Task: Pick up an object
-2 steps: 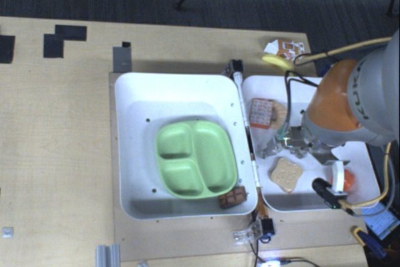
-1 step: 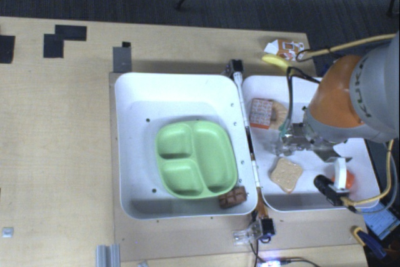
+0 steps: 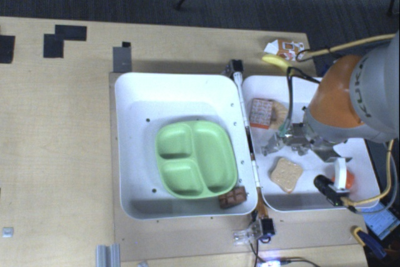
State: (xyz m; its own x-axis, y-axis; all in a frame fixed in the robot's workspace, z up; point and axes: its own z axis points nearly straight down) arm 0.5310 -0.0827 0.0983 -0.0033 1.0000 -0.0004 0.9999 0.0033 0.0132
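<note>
Tan bread-slice toy [image 3: 286, 174] lies in the right white bin [image 3: 369, 181], just near the grey two-finger gripper [image 3: 282, 139], whose finger state is unclear.

No text, number or brand can be read anywhere in the camera view. The small packet [image 3: 284, 47] that lies on the bench just beyond the far edge of the right bin [image 3: 369, 162] has orange and white printing, but it is too blurred to make out any letters. The flat item with a red grid pattern [image 3: 261, 113], inside the right bin near its far left corner, shows a pattern and no legible writing. The black patches [image 3: 64, 39] on the bench, well to the left of the right bin, carry no marks.
</note>
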